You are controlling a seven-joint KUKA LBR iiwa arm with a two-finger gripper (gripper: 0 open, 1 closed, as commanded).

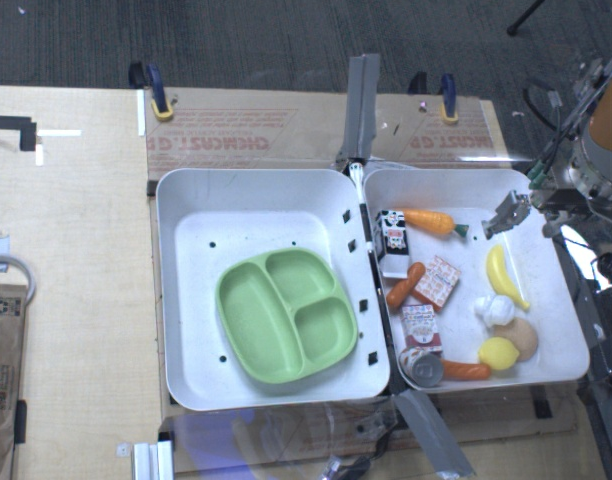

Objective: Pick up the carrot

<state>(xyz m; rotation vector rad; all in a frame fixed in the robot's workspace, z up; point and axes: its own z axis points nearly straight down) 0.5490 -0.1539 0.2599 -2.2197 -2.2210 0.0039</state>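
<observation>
Apparently wooden, the bench [66, 268] sits on dark carpet [236, 18].

Floor: dark grey carpet [236, 18] across the far side.
Bench: pale wooden top [66, 218], left.
Backing: brown cardboard sheet [256, 128], clamped, far.

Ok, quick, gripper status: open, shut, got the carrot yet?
Gripper: cannot be told whether open or shut. It is above the right bin's upper right area, apart from the carrot, with nothing visibly held.
</observation>
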